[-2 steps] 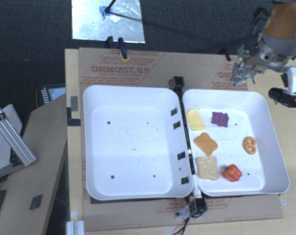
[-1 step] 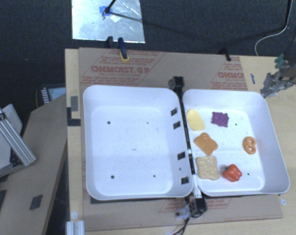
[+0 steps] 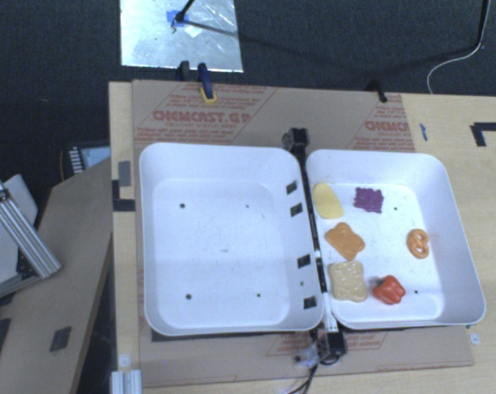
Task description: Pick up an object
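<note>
Toys sit clustered in the right bin: yellow piece, purple piece, orange pretzel, red pepper. I'd go for the purple one, standing well apart from neighbours and walls, descending straight over it.

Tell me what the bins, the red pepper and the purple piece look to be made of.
Bins: probably thin moulded plastic, white, smooth, with rounded corners and a slight sheen. Red pepper: likely toy plastic, glossy, with a saturated colour. Purple piece: bumpy and matte, perhaps rubber or soft plastic; too small to be sure.
</note>
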Controlling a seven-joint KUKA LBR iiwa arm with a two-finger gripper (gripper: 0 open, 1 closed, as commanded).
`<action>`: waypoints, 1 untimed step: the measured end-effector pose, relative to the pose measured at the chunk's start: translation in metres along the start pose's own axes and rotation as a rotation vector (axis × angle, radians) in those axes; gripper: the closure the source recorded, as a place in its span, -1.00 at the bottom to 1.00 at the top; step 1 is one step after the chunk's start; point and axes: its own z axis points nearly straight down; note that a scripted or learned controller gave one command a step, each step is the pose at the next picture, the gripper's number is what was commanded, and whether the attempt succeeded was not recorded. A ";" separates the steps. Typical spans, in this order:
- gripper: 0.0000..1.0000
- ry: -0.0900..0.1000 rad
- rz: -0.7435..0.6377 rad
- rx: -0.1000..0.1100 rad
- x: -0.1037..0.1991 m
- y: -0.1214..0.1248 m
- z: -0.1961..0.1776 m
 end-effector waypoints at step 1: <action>1.00 0.002 -0.015 -0.002 0.054 0.074 -0.021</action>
